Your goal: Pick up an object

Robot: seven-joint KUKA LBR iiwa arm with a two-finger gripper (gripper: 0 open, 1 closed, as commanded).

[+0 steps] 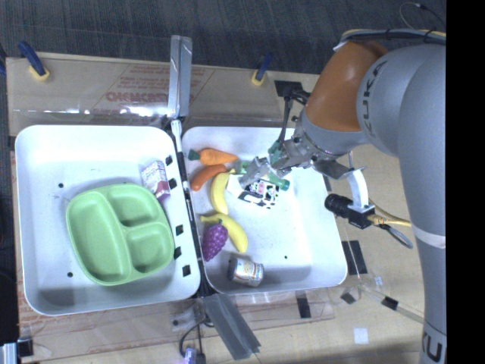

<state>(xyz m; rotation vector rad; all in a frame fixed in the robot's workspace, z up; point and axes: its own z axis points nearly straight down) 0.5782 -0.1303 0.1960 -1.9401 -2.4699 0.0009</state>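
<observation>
Nearest, at the front wall of the right bin [333, 275]: a silver can [246, 271] on its side. Just behind it, a purple bunch of grapes [214, 239], touching a yellow banana [236, 236] laid on a slant, stem end toward the divider between the bins. Alongside, in the left bin [38, 203]: a green divided plate [121, 233], three compartments, close to the bin's near right part.

Further back, mid-bin on the right: a second banana [219, 191], long axis running roughly front to back. Just right of that, the task's thing, a small white packet with black print [256, 191], flat on the bin floor, long axis tilted from near-left to far-right, far end pointing toward the arm. Directly over that far end, the jaws, lowered to the packet. Spread or pressed together, impossible to tell from this angle, and no clear sight of the packet pinched between them.

Beyond, two orange carrots [216, 156] near the right bin's far left corner, lying crosswise, green tops toward the divider. Across the divider, a small pink-and-white packet [156, 177] beside the plate's far edge.

Farthest, on the bench [227, 82]: two blue clamps [34, 61] at the back edge. Reaching in from the right, the grey arm [409, 112] with its orange band.
</observation>
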